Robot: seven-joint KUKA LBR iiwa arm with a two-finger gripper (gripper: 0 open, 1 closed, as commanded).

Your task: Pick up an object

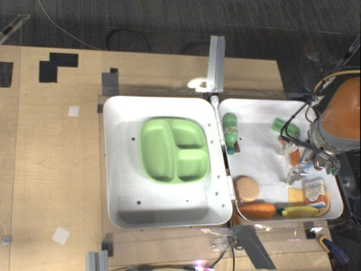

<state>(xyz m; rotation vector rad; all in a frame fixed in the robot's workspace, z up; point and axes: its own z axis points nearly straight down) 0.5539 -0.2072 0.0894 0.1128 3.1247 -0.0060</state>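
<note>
We start with the two bins: the left bin [121, 168] carries a green tray [172, 149] with three wells, and the right bin [256, 151] carries the small things and the arm [343, 113], which enters from 3 o'clock; the gripper [302, 165] hangs low over the right bin's 4 o'clock part, and we cannot tell how it stands, since cables and the wrist blur it. The nearest candidates, we judge, lie just below it, toward 5 to 6 o'clock: a small packet [315, 192] and a yellow block [295, 195], with a banana [304, 211] along the near wall, its long axis running 9 to 3 o'clock and its dark tip pointing to 9; beside it at 9 o'clock a carrot [258, 210] lies on the same line, and a round bun [247, 188] sits just above that. Well apart, at about 10 o'clock from the gripper, a green bottle [229, 131] rests against the dividing wall, axis 12 to 6, cap end toward 6; a small green piece [284, 126] lies at 11 o'clock, nearer; nothing we see is yet lifted.
</note>
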